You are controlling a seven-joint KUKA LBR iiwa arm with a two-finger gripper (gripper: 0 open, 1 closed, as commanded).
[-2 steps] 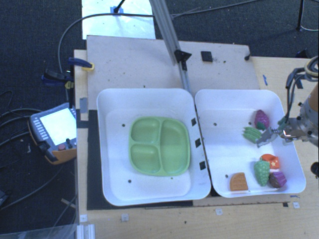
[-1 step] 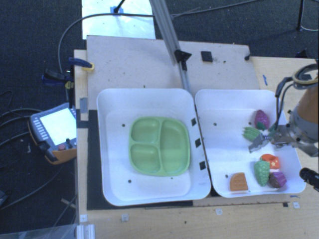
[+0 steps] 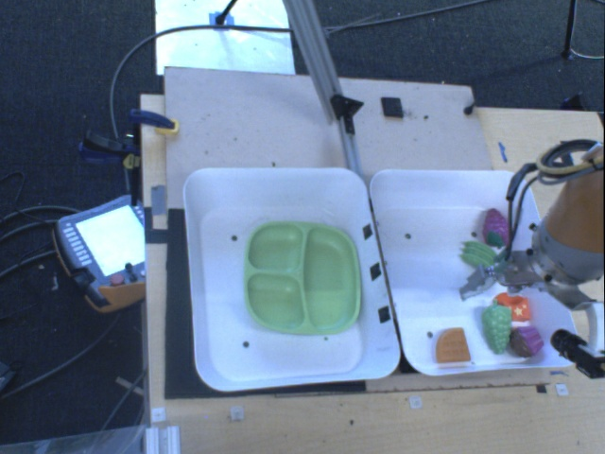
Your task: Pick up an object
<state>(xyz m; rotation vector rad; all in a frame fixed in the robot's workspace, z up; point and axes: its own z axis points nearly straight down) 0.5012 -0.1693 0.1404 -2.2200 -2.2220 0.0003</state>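
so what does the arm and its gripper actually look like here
The arm is grey with a broad orange band above the wrist. Dark cables with a yellowish section loop over its top. The gripper is grey metal, angular, with a black part sticking out lower down.

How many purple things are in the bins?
2, both in the right bin: one purple piece near the far side, another at the near right corner. The arm may hide more.
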